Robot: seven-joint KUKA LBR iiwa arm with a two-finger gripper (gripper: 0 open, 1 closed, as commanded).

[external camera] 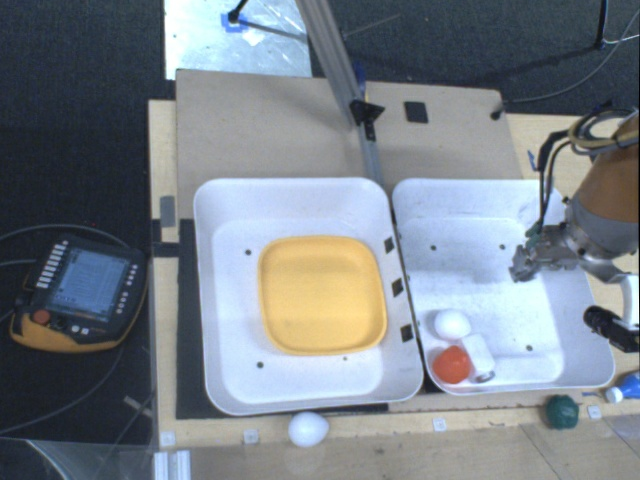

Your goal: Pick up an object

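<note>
In left bin (225, 268), yellow plate (323, 294)

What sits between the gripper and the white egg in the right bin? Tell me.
Nothing visible. The gripper hangs over the right bin, and bare bin floor lies between it and the white egg. The orange ball sits beyond the egg.

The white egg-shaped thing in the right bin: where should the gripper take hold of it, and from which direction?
Probably from straight above, closing across the white egg's narrower width at its middle. Its top and left flank are bare, but an orange ball sits close below it and a white cylinder at lower right, so fingers placed left and right fit best. The gripper is up and right of it.
</note>
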